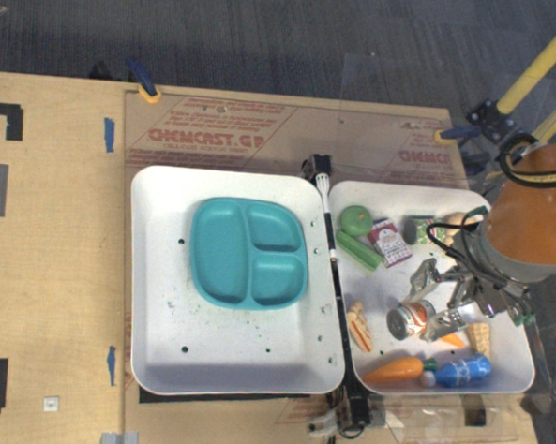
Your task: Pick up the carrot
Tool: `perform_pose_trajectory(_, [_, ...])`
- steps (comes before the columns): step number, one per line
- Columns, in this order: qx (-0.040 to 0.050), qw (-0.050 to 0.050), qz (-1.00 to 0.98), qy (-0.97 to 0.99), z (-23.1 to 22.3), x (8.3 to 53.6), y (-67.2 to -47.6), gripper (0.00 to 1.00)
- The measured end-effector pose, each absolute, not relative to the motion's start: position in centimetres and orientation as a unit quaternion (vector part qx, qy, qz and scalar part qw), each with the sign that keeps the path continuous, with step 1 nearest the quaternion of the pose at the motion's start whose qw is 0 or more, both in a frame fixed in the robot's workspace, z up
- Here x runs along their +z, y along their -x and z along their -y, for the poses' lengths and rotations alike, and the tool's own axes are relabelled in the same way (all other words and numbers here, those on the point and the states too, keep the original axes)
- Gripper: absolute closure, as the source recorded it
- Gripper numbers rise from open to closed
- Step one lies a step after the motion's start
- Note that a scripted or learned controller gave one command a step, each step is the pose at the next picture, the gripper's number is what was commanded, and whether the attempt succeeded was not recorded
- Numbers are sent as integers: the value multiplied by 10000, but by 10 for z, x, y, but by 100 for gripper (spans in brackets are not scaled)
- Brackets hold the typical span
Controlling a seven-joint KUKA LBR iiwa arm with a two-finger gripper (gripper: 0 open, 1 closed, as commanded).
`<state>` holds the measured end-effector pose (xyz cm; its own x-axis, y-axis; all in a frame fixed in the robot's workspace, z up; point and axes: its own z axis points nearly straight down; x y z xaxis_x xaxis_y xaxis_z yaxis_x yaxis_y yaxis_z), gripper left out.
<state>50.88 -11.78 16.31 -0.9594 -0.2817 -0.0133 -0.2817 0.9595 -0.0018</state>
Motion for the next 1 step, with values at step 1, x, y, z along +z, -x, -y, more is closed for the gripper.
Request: perform_pose_trajectory(1, [3, 37, -9901, 1401, 120, 161, -507, 0])
